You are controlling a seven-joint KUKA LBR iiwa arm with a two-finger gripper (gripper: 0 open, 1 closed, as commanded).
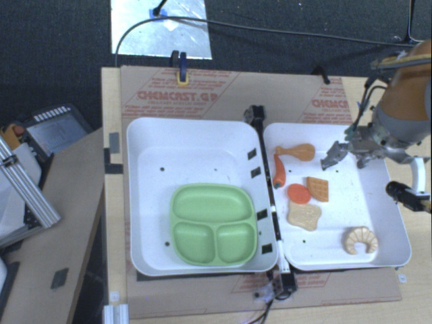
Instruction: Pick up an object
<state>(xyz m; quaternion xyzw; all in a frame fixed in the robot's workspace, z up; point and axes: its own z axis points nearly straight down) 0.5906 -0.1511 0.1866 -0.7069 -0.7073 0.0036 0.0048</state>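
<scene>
In the right bin lie several toy foods: a drumstick, an orange carrot, a red tomato slice, a cracker, a bread slice and a croissant. My gripper hangs over the bin's upper middle, just right of the drumstick and above the cracker. Its fingers look open, with nothing between them.
The left bin holds a green divided plate. A black divider with clips runs between the bins. The arm's orange band and grey wrist fill the right edge. A cable crosses above the bench.
</scene>
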